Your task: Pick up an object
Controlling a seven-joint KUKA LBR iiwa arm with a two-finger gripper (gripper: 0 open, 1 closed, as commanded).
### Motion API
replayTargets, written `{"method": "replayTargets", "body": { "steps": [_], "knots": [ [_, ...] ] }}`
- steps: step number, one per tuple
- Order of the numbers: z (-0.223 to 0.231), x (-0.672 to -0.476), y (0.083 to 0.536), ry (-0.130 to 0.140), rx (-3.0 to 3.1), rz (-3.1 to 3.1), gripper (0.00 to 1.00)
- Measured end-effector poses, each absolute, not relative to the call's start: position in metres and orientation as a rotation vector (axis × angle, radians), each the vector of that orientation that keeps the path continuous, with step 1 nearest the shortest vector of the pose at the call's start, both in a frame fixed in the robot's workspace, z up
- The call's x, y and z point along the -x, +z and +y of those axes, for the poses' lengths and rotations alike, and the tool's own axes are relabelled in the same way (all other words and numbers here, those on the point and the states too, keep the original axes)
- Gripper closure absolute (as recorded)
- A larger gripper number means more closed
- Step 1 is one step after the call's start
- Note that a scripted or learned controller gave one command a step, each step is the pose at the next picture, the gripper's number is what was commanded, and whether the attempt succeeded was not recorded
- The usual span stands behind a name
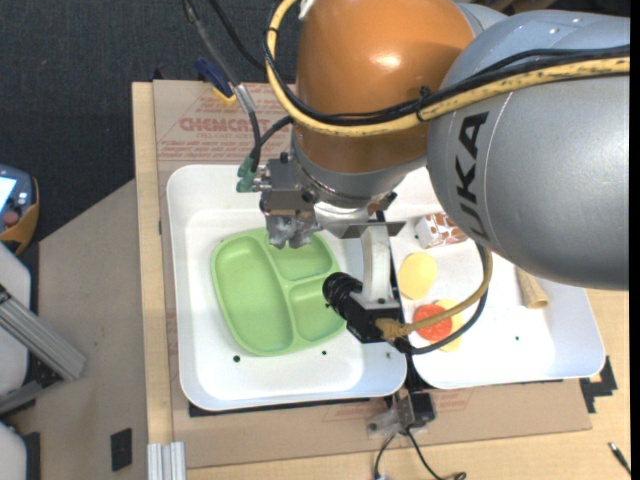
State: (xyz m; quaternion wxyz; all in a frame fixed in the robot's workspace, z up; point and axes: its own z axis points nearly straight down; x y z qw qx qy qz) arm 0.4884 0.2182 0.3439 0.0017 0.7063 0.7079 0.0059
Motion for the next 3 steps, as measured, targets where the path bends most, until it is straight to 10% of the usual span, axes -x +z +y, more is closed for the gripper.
{"method": "replayTargets", "body": {
  "steps": [1,2,3],
  "knots": [
    [0.224,-0.491,0.524,0.032,-2.214,2.219,1.00],
    [0.134,-0.558,0.536,0.007,-2.229,2.205,1.00],
    [0.176,-0.612,0.307,-0.020,-2.226,2.227,1.00]
  ]
}}
